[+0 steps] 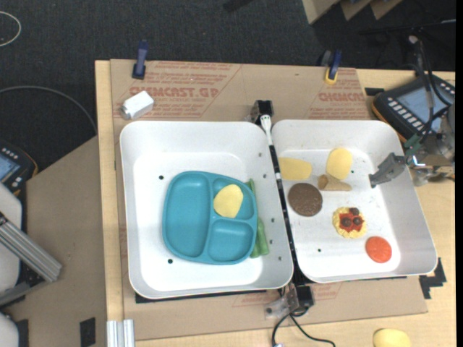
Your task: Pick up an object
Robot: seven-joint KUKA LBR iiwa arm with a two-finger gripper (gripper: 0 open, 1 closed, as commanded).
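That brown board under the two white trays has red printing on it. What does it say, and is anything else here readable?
"CAMCAST.G.B" or close to it, in red letters, last ones unsure: on the brown board, upper left.
Smaller red lines above and below that word: too blurred to read.
A second red print on the board's upper right: faded, unreadable.
The black handheld screen at far right: display too small to read.

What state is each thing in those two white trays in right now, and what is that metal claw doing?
Gripper: over the right bin's right edge, nothing seen between its fingers.
Teal divided plate: flat in the left bin.
Yellow piece: lying on the plate.
Green strip: along the plate's right side.
Brown disc: flat in the right bin.
Yellow lemon-like piece: loose, untouched.
Orange-red ball: loose, apart from the others.
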